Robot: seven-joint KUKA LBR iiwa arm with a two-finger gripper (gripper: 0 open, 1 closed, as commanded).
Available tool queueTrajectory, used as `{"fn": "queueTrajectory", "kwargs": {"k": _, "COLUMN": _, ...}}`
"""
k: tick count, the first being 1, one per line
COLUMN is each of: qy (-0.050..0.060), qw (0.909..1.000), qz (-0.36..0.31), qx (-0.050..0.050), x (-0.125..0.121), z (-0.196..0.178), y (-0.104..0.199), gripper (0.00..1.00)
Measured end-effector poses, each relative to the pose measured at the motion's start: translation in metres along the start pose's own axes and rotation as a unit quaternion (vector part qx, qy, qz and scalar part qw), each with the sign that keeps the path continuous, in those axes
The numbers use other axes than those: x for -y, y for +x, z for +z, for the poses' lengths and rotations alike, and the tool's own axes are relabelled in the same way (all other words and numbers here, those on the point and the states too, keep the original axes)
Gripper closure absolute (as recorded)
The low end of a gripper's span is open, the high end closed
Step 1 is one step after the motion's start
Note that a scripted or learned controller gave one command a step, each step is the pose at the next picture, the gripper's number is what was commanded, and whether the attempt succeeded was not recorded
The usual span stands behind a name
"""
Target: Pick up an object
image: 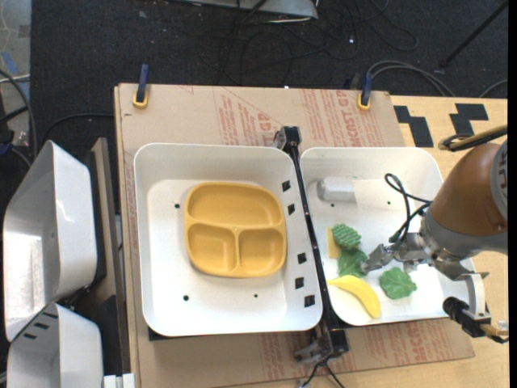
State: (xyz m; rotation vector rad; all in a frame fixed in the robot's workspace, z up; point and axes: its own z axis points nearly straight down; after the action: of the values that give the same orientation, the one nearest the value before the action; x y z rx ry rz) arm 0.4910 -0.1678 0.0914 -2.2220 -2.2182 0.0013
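A yellow divided tray (236,229) sits in the left bin (153,241). The right bin (420,164) holds a banana (360,293), green pieces (348,249), a grey block (336,189); the gripper (378,259) hovers among them, its grip state unclear.

A bench (242,111) topped with brown cardboard is seen, on which two shallow white bins are set side by side: the left bin (157,241) and the right bin (412,164), their inner walls touching.
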Motion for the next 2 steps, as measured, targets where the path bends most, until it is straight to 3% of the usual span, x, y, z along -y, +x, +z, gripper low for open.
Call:
{"fn": "queueTrajectory", "kwargs": {"k": 1, "qy": -0.001, "qw": 1.0, "qz": 0.001, "qx": 0.0, "x": -0.001, "z": -0.011, "y": 0.0, "gripper": 1.0}}
{"fn": "queueTrajectory", "kwargs": {"k": 2, "qy": -0.002, "qw": 1.0, "qz": -0.002, "qx": 0.001, "x": -0.01, "z": -0.067, "y": -0.002, "gripper": 1.0}}
